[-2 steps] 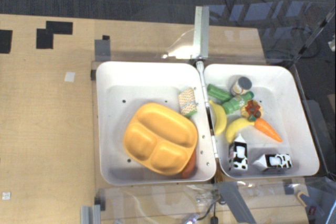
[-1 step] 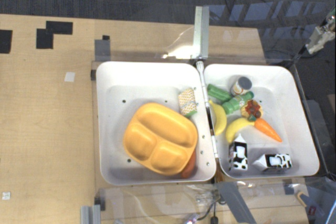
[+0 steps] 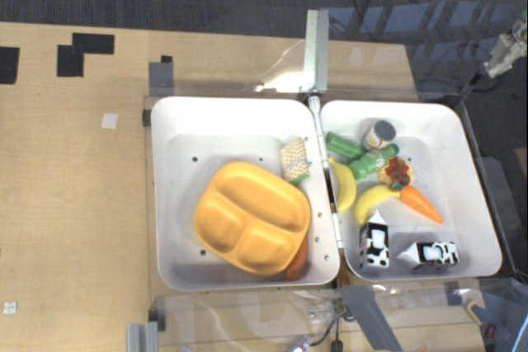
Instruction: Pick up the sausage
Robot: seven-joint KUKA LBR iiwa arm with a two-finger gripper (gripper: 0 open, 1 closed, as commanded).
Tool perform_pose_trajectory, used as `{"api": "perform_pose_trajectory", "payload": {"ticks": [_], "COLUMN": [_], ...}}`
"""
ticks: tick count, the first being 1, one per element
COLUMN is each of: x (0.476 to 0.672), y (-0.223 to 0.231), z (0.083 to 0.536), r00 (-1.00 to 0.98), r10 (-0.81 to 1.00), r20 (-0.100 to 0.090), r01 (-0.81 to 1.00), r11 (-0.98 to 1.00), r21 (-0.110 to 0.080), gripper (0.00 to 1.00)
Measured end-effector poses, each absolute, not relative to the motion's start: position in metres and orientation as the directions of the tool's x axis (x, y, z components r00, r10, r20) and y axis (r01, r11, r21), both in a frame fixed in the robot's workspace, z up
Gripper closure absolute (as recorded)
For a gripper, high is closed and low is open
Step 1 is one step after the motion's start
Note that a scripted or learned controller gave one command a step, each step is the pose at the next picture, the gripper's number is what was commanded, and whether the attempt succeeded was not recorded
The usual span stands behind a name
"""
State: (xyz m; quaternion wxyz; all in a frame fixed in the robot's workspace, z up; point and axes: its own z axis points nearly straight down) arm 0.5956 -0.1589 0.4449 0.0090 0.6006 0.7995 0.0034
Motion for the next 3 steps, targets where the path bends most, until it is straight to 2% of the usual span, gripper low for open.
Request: {"api": "perform_pose_trajectory", "payload": {"ticks": [2, 3], "x": [0.598, 0.629], "y": [-0.158, -0.111], "z": [0.471, 0.396], "r00": [-0.288, -0.252], "r10": [0.957, 0.968], "r20": [-0.022, -0.002], "r01": [0.957, 0.968], "r11": [0.289, 0.252], "r21": [0.033, 0.006], "gripper": [1.0, 1.0]}}
